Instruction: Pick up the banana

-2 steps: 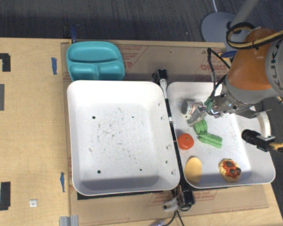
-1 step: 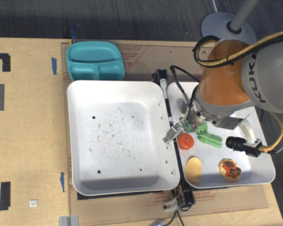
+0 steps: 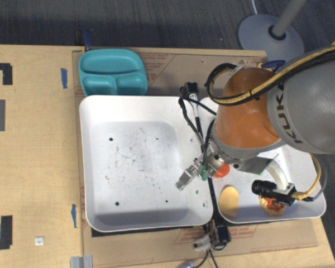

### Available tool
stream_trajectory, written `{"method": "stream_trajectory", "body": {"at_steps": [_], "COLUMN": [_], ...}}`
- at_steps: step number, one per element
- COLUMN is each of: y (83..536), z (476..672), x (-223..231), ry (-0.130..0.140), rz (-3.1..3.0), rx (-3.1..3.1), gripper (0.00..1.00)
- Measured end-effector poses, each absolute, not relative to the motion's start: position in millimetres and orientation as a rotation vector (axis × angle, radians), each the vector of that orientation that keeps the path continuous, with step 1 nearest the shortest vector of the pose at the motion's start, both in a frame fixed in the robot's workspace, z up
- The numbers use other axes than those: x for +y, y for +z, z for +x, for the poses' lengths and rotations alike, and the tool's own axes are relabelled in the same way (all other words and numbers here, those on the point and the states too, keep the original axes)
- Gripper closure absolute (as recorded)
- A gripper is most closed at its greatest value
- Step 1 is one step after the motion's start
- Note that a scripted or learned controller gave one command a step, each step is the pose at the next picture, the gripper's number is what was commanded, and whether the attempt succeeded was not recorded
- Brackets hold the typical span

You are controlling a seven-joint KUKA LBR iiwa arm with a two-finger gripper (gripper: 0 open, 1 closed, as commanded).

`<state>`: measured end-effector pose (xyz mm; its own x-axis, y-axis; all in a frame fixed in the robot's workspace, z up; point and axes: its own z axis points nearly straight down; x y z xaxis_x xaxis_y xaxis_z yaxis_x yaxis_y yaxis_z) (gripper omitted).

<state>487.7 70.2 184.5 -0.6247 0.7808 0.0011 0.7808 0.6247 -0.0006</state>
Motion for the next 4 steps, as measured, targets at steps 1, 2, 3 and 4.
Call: {"method": "stream_trajectory", "body": {"at_steps": [1, 2, 3, 4], "y": [86, 86, 137, 147], "z": [479.6, 513.0, 492.3, 492.7], "x": [144, 187, 212, 212], "ry": [-0.003, -0.006, -0.001, -0.002], "rz": [-1.386, -1.549, -1.682, -1.681], "rx": [-2.82, -2.736, -2.654, -2.656], "gripper": [0.0, 0.0, 0.0, 1.0]}}
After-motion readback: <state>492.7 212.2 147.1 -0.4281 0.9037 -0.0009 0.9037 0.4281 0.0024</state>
